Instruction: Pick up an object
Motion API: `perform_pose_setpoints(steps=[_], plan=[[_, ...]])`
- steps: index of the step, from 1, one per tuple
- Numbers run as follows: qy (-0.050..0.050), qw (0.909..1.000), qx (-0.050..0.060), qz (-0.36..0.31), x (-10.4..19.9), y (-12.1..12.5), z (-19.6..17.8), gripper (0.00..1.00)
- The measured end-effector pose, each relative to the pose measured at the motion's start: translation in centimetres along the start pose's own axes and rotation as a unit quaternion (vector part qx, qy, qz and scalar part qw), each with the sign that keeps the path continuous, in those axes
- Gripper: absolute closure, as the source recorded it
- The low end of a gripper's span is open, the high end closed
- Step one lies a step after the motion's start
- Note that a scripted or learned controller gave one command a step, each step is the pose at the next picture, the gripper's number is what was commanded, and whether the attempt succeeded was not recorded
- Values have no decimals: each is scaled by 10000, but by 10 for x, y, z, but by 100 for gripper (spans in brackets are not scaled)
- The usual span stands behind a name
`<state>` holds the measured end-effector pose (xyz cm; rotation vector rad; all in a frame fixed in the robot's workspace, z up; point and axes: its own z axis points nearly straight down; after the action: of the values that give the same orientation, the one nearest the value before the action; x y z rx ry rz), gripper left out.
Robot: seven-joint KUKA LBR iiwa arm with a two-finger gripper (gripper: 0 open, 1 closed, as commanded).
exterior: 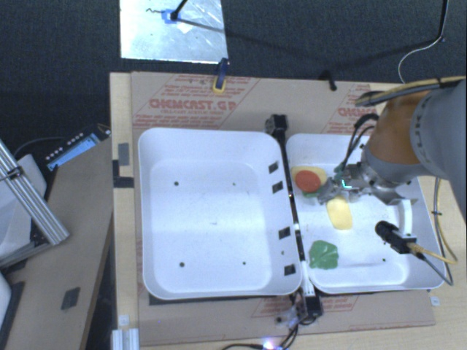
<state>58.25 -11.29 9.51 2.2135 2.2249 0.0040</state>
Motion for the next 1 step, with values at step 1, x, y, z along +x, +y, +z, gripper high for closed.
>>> perform_pose_setpoints(steps=[1], plan=[[-7, 10000, 16, 37, -36, -19, 11, 0]])
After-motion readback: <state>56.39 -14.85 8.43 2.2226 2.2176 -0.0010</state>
